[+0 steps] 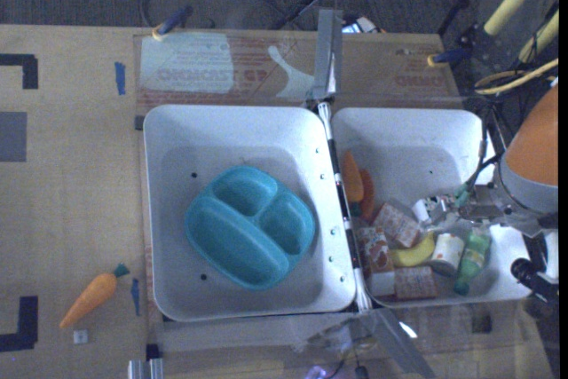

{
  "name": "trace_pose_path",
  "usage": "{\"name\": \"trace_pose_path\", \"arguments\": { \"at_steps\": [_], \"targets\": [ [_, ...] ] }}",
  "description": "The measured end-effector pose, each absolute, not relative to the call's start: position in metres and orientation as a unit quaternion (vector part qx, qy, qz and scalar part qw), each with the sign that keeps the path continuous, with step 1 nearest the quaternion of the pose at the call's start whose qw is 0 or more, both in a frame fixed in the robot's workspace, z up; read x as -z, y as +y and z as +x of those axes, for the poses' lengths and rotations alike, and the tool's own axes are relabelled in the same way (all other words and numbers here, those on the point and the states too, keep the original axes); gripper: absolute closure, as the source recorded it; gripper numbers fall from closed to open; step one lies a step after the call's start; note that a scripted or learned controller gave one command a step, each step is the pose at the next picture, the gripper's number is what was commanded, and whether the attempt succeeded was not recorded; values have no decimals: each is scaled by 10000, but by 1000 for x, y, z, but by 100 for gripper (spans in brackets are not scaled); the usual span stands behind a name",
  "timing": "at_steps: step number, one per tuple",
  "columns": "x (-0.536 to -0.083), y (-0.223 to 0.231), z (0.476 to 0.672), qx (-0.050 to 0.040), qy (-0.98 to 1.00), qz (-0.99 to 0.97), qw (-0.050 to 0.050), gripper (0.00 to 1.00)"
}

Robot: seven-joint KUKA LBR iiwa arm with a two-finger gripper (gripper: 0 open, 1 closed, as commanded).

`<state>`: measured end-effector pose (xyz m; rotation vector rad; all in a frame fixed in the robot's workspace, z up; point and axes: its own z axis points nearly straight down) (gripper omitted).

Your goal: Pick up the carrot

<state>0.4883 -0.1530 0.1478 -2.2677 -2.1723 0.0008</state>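
The carrot [90, 298], an orange toy with a green top, lies on the bare worktop [62, 191] outside both bins, just off the lower left corner of the left bin [160, 138], tilted with its green end pointing up and toward that bin. A short strip of blue tape [135, 296] sits between the carrot and the left bin's wall. Inside the left bin rests a teal divided plate [249, 227] with three compartments, lying slightly toward the bin's lower half. The right bin [408, 133], touching the left bin along their shared wall, holds a cluster of toy foods in its lower part: a second orange carrot-like piece [353, 177] leaning against the shared wall, a banana [414, 254], a green bottle [471, 258], a small white can [448, 252] between the banana and the bottle, and several brownish packets [397, 225] near the banana. The arm's orange band [537, 146] shows at the right of the right bin, and the pincer [463, 207] hangs over that bin's right side, above the bottle and can, well apart from the carrot on the worktop; I cannot tell how it is set, and nothing is visibly gripped in it.
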Motion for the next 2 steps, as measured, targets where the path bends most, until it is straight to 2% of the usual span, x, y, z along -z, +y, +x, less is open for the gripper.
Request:
{"name": "trace_pose_path", "arguments": {
  "at_steps": [1,2],
  "targets": [
    [-174,-206,480,0,-6856,-7280,-12,0],
    [-99,-162,491,22,-7800,-6257,-48,0]
  ]
}}
